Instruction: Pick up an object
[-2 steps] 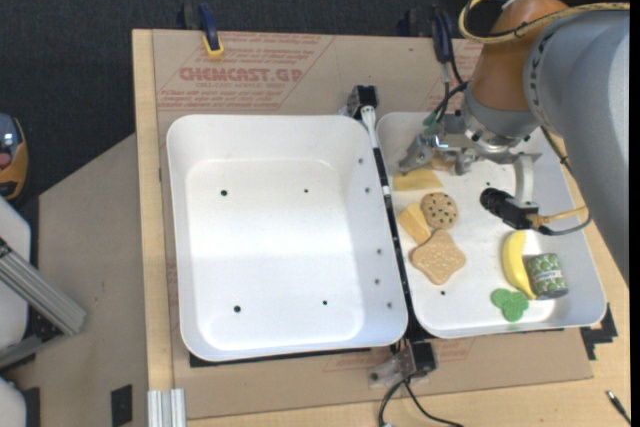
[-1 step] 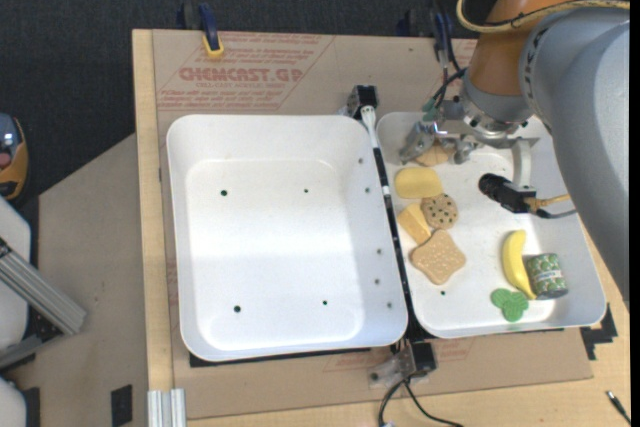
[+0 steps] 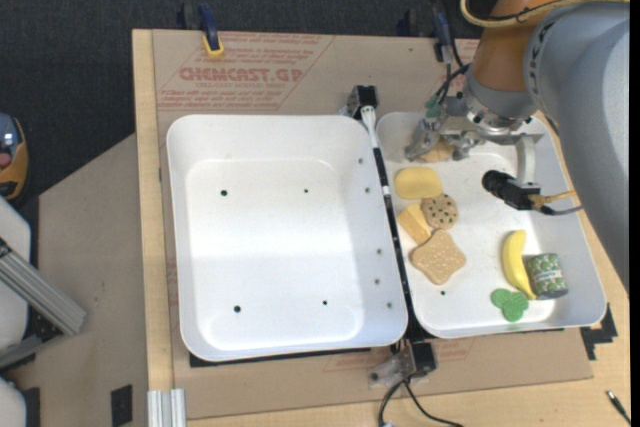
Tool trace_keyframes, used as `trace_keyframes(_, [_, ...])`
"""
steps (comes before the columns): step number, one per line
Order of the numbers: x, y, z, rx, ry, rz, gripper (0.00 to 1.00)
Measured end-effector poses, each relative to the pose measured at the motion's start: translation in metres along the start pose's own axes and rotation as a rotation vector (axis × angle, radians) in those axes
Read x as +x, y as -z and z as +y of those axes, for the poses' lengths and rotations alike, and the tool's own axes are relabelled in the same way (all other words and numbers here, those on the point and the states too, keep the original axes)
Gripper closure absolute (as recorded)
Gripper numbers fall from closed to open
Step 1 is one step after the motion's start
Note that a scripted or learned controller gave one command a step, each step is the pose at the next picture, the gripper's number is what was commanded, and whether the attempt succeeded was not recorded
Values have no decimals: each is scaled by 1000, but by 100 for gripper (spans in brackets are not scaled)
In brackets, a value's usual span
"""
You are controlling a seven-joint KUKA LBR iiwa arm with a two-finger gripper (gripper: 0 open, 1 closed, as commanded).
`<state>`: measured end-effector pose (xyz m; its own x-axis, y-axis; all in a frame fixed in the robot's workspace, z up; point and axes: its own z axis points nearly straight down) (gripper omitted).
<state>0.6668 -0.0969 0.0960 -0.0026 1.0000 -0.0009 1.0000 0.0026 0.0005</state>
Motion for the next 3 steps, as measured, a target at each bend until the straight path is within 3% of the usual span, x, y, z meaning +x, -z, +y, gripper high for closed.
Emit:
trace_keyframes(1, [65, 96, -9, -12, 4, 3, 100])
trace_keyframes(2, [61, 89, -11, 0, -1, 1, 0])
trace_keyframes(3, [77, 89, 1, -3, 0, 1, 0])
